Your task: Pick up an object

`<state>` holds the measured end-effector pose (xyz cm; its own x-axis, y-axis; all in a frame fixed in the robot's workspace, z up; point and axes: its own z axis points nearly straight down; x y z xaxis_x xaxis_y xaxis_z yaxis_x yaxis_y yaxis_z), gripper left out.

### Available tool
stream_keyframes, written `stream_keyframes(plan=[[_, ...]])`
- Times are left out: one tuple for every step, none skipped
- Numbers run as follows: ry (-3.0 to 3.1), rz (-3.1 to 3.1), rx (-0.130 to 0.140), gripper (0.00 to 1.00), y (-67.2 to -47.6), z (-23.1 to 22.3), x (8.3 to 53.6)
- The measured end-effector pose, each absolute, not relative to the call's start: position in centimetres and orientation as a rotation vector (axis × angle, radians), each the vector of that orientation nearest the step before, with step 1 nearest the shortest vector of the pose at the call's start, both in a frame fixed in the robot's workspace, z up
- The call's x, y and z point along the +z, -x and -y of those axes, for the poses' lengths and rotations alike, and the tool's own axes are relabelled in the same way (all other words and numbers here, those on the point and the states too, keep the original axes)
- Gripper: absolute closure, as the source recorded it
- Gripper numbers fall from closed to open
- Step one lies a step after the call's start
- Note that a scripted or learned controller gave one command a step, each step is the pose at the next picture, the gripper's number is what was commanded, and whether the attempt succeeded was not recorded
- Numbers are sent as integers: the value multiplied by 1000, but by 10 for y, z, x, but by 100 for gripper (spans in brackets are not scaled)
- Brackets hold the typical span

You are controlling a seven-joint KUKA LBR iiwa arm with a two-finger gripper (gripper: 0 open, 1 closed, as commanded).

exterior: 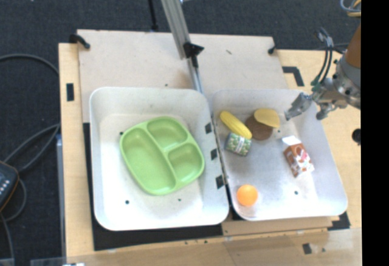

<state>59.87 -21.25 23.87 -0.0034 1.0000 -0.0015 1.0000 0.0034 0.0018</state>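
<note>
1. Spanning the view, a pale wooden worktop (pixel 121 58) carries two shallow white bins with rounded corners, set side by side.
2. The left bin (pixel 103 198) holds a glossy lime-green plastic tray (pixel 161 154) with three compartments.
3. The right bin (pixel 322 192) holds a small printed carton (pixel 298 158), a curved yellow banana (pixel 235 124), a brown-and-yellow round piece (pixel 262 123), a green-labelled can (pixel 238 144) and a smooth orange ball (pixel 247 195).
4. The metal pincer (pixel 299 105) hangs over the right bin's far edge, gripping nothing; its opening cannot be told.
</note>
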Motion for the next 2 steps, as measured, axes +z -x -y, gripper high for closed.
stream_keyframes(plan=[[-2215, -2224, -1, 0, -599, 213, 239], [-2222, -2225, -6, 0, -600, 210, 177]])
